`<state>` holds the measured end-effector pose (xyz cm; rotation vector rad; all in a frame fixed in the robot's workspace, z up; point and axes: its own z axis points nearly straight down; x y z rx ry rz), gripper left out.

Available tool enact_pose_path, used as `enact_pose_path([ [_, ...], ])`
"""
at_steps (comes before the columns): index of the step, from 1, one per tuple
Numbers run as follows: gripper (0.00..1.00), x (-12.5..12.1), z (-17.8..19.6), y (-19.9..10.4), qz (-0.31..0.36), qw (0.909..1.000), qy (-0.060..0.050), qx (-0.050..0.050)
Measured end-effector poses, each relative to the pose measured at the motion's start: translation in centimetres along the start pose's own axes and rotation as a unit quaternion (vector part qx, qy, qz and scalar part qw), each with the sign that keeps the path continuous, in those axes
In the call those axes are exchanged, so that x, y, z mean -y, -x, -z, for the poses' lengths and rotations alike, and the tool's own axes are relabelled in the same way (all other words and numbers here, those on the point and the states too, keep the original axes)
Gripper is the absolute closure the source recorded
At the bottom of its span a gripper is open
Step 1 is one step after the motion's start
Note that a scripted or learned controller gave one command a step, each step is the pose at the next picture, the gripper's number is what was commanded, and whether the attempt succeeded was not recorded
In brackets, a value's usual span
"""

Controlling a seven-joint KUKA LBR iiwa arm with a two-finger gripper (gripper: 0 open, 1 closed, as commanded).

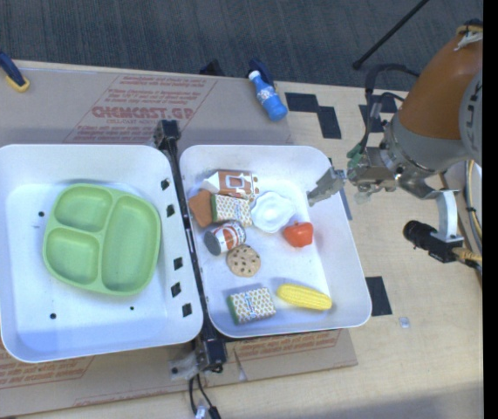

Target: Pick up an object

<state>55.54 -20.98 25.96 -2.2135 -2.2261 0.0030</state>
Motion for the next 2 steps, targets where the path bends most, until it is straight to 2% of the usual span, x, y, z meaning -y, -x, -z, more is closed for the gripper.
enact_pose_path([
  [1,0.0,7.4,-9.6,0.1,0.0,1.0,-0.002,-0.001],
  [2,0.0,7.5,-16.9,-5.9,0.002,1.0,0.0,-0.001],
])
